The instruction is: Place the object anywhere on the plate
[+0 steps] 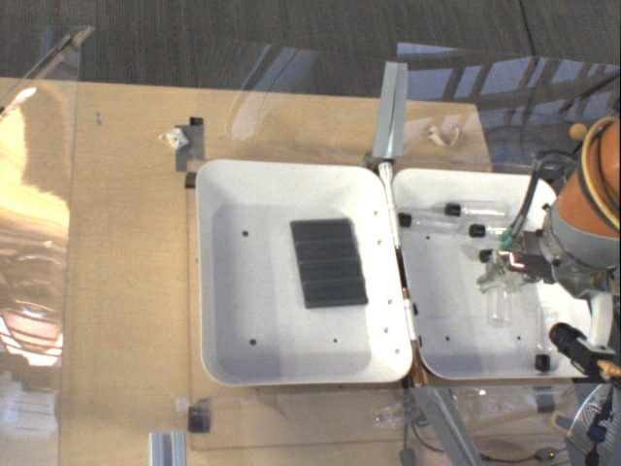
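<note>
Grey arm (592,212) reaches low over right bin (456,352)

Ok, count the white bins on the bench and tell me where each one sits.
2. The left bin holds a dark ridged plate near its middle. The right bin sits against its side, with clear tube-like items and the arm's gripper over it.

The arm (594,197) is cut off by the right edge; the hand (500,270) and the clear objects beneath it blur together.
</note>
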{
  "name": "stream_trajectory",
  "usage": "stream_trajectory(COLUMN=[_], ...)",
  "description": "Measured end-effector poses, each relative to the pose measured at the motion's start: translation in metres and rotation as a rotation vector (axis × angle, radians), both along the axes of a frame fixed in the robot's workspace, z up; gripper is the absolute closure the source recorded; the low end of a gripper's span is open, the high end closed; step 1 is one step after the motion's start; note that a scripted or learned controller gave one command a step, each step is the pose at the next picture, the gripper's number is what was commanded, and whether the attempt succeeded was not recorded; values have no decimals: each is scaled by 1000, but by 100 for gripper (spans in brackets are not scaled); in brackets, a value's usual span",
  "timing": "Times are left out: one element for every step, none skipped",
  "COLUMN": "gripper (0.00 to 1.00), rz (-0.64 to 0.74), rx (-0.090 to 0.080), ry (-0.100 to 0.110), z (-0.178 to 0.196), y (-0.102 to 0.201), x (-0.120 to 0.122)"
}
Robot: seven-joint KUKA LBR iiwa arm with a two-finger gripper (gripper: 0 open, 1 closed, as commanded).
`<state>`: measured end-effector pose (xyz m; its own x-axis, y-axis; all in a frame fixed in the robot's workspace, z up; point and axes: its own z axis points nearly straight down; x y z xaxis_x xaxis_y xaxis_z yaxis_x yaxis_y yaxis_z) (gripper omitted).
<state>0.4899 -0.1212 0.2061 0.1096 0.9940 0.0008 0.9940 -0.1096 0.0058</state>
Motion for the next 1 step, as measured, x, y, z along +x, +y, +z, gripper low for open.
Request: stream_trajectory(gripper=[100], rz=[70], rx=[0], ry=[3], z=[-22], y=[48], x=[84])
